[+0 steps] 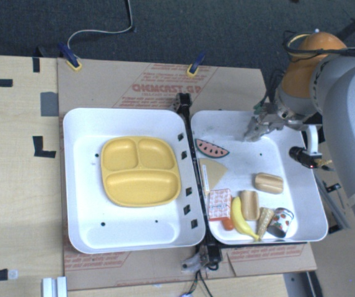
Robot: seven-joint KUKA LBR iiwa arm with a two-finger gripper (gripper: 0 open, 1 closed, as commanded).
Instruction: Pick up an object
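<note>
The right bin [301, 228] holds several toy foods: a watermelon slice [212, 148], a pale cheese wedge [215, 174], a bread roll [268, 182], a banana [241, 219], a red-and-white packet [219, 203], a tan piece [249, 203] and an ice cream cone [270, 220]. My gripper [255, 131] hangs over the back of the right bin, above bare white floor, to the right of the watermelon slice and behind the bread roll. Nothing shows between its fingers.
The left bin [81, 228] bears a yellow divided plate [141, 170]. The grey arm with its orange band [307, 67] fills the right side, over the right bin's far corner. Black clips run along the divider between the bins [189, 166].
</note>
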